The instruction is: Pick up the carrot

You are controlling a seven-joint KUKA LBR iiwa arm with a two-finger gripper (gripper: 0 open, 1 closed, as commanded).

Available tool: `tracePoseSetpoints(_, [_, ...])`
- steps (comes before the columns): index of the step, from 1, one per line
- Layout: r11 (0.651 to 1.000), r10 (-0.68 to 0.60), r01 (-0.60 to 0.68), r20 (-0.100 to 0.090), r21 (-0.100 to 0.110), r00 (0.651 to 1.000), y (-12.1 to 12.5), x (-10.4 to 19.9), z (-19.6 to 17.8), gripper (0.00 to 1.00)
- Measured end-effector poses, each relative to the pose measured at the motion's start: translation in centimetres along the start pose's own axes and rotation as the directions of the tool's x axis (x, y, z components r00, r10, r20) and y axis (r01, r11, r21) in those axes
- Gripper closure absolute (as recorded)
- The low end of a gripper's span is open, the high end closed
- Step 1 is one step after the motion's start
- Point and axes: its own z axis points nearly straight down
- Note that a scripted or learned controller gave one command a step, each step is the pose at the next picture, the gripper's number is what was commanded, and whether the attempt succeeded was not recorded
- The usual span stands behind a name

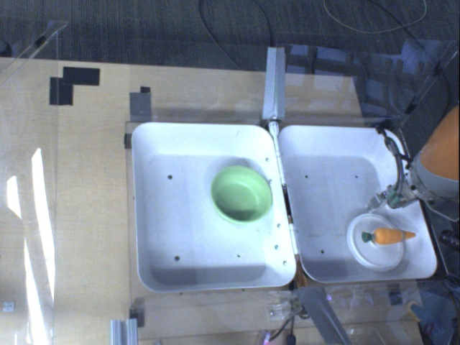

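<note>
While the claw [383,200] hovers at the right bin's [323,192] edge, seemingly parted though too small to tell, the carrot [389,236] lies just below it on a plate [356,244].

Two white bins side by side on pale wood surface [86,192]. Left bin [165,264]: green bowl [241,193], upright, toward its right wall. Right bin [323,192]: small white plate [359,250] in near right corner, carrot [390,236] lying on it, green top pointing left. Gripper [384,199] just above plate's upper edge, apart from carrot. Grey arm with orange band [442,149] at right edge. Dark cables [237,20] on floor beyond the surface.
</note>
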Motion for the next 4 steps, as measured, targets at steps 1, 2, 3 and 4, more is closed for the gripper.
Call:
tracePoseSetpoints(1, [1.0,0.0,0.0,0.0,0.0,1.0,0.0,0.0,0.0,0.0])
tracePoseSetpoints(2, [0.952,-0.306,0.306,-0.026,0.019,0.952,-2.4,4.5,-7.7,0.0])
tracePoseSetpoints(3, [0.943,-0.333,0.333,-0.022,0.016,0.943,1.2,-0.4,2.1,0.0])
tracePoseSetpoints(4, [0.943,-0.333,0.334,-0.015,0.01,0.943,1.7,-0.5,0.7,1.0])
